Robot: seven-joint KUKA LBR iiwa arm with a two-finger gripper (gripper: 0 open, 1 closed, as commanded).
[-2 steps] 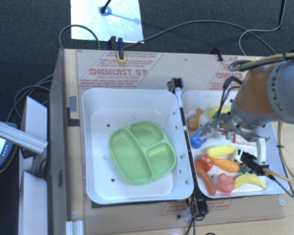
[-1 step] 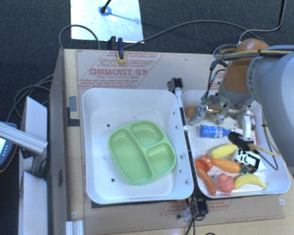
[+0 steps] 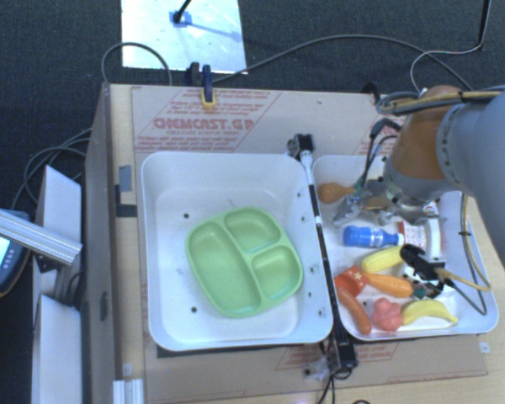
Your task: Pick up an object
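Lying just below the fingers (image 3: 359,206) (grip state unclear), blue bottle (image 3: 372,237) rests untouched.

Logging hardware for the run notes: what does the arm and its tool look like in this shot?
The arm is a thick, rounded grey cylinder with an orange-brown band above the wrist. Thin dark cables loop around the wrist. The tool below it is a small metallic-grey assembly, too cluttered to make out its fingers. No markings are readable.
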